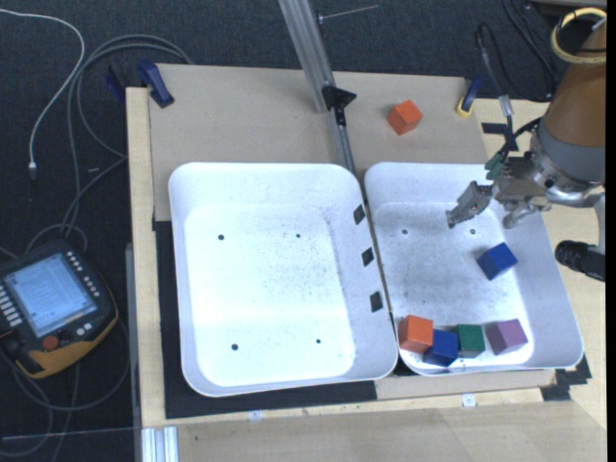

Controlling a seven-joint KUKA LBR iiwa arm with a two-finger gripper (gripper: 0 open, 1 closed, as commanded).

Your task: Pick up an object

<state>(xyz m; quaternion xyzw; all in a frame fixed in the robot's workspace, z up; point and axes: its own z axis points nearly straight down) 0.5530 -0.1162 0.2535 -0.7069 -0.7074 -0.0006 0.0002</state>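
Blue block (497, 260) lies just below the open gripper (493, 210)

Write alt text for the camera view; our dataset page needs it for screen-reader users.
A grey robot arm's gripper hovers over the right white bin, above a lone blue cube. Four more cubes line that bin's near edge, and an orange cube sits on the bench behind.

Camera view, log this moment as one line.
gripper: open, above right white bin | holding: nothing | nearest: blue cube | left white bin: no blocks
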